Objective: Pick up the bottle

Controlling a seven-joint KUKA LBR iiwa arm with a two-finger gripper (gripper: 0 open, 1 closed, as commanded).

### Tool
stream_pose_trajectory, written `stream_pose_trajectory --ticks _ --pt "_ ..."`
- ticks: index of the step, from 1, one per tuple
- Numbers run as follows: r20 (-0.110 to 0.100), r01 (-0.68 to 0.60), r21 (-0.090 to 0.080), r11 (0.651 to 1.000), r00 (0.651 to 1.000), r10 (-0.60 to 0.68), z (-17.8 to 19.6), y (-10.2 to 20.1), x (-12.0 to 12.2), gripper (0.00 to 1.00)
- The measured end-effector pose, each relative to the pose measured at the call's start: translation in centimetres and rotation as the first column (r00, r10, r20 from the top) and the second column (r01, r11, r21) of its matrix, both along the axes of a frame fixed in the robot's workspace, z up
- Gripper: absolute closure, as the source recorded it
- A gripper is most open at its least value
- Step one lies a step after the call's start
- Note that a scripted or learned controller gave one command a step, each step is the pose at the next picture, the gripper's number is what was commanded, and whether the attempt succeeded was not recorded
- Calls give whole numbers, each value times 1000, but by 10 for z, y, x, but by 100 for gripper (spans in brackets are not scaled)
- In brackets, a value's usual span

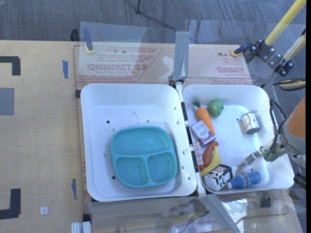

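The bottle point(245, 180) is small, blue and clear, with a blue cap. It lies on its side at the front of the right bin point(233, 140). My gripper point(249, 159) hangs just above and behind the bottle, reaching in from the right on the grey arm with its orange band point(297, 123). Nothing shows in the gripper's hold. A gap of white bin floor separates it from the bottle.
A black-and-white cup point(218, 176) touches the bottle's left end. A banana point(212, 162), a pink packet point(201, 132), a carrot point(204, 118), a green fruit point(215, 107) and a small can point(250, 122) also lie in the right bin. A teal divided plate point(144, 156) sits in the left bin point(97, 110).
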State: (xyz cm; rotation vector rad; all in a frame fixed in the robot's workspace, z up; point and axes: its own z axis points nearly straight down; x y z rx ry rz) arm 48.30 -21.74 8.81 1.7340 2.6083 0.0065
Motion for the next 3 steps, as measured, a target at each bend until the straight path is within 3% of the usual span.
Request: stream_pose_trajectory --ticks 2,3 --pt "-2 -244 -6 970 970 244 0 -1 0 0" --pt "8 -241 -12 970 970 241 12 -3 2 100"
